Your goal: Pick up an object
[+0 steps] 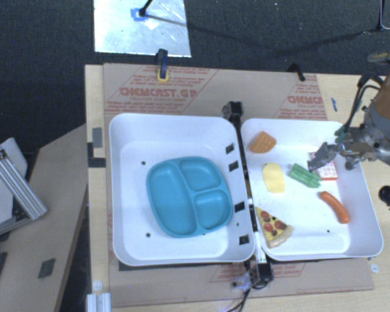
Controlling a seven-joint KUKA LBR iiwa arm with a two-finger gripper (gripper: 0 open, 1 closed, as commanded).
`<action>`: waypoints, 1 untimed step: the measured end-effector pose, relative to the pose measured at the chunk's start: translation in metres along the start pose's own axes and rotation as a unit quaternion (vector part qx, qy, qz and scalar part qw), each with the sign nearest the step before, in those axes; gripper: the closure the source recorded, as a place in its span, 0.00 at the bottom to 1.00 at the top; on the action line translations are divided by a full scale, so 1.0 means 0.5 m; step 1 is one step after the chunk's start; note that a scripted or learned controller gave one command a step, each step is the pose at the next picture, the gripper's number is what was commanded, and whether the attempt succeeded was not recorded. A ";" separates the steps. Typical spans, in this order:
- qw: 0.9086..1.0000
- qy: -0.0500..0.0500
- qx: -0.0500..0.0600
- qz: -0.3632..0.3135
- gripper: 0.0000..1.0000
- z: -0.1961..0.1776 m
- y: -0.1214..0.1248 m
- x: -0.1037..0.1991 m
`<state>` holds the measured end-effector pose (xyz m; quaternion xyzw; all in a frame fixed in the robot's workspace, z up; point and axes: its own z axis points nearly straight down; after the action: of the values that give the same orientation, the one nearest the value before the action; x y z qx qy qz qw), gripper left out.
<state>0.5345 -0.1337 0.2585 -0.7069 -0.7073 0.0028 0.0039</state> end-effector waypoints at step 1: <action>1.000 -0.001 -0.006 -0.001 0.00 -0.011 0.004 0.001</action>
<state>0.5366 -0.1334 0.2642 -0.7060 -0.7082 -0.0006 -0.0009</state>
